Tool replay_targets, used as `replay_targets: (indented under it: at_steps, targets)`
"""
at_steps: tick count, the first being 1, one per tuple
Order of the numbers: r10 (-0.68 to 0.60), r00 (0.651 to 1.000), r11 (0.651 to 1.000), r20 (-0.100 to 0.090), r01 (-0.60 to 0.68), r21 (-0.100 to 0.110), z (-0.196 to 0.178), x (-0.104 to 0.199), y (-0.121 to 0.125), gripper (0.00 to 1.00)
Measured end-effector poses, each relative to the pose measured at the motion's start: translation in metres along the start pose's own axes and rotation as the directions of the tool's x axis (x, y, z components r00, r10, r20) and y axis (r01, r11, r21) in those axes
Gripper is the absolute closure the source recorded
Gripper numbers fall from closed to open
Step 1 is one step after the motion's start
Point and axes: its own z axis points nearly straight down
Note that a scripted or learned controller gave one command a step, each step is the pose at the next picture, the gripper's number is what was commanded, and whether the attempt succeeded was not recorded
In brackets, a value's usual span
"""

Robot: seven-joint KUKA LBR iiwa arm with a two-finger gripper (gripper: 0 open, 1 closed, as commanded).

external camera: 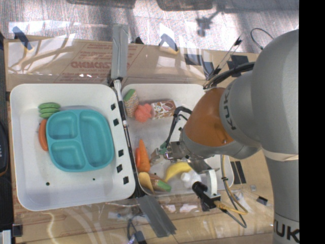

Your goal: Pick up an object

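The right bin (162,88) holds several toy foods. A yellow banana (176,171) lies near its front, with an orange carrot (142,158) to the left of it and a yellow and green piece (153,184) at the front wall. At the back lie a pink-red piece (143,112), a small printed box (163,109) and a tan and green piece (131,101). My gripper (170,151) hangs low in the middle of this bin, just above the banana and right of the carrot. The wrist hides its tips.
The left bin (24,156) holds a teal divided plate (78,139), a green pod (49,109) and an orange carrot (42,135) at its left side. The grey arm with its orange band (208,126) covers the right bin's right half. Cables trail at the front right.
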Motion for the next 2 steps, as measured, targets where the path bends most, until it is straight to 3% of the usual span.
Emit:
replay_targets:
  at_steps: [1, 2]
  targets:
    - [-0.146, 0.989, 0.989, -0.018, 0.146, 0.01, 0.004, 0.003, 0.067, 0.0]
    - [-0.115, 0.993, 0.993, -0.018, 0.115, 0.01, 0.0, -0.061, 0.113, 0.0]
